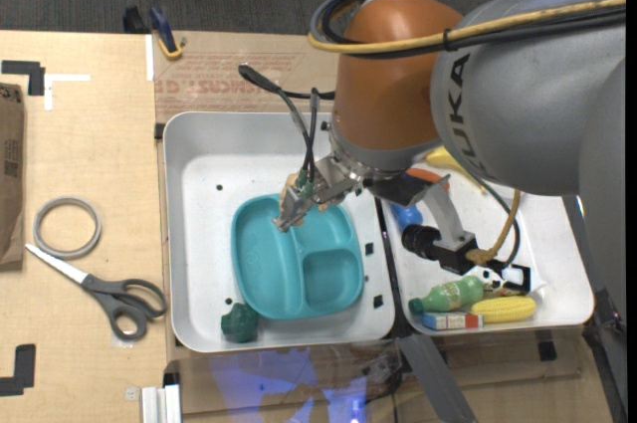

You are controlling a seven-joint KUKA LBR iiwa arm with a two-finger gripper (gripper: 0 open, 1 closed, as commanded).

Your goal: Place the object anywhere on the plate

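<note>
A teal divided plate point(264, 252) lies in the left bin point(199, 162), towards its front. My gripper point(295, 205) hangs low over the plate's far compartment, near its rim. Whether anything sits in it is too small to tell. A dark green lumpy object point(239, 322) rests on the bin floor just off the plate's front left corner. The arm's big orange and grey body covers the space between the two bins.
The right bin point(557, 242) holds a yellow corn cob point(503, 310), a green bottle point(453, 294), a small box point(443, 320), a blue item point(406, 212) and an orange item point(423, 175). On the bench at left lie scissors point(105, 290) and a tape roll point(67, 225).
</note>
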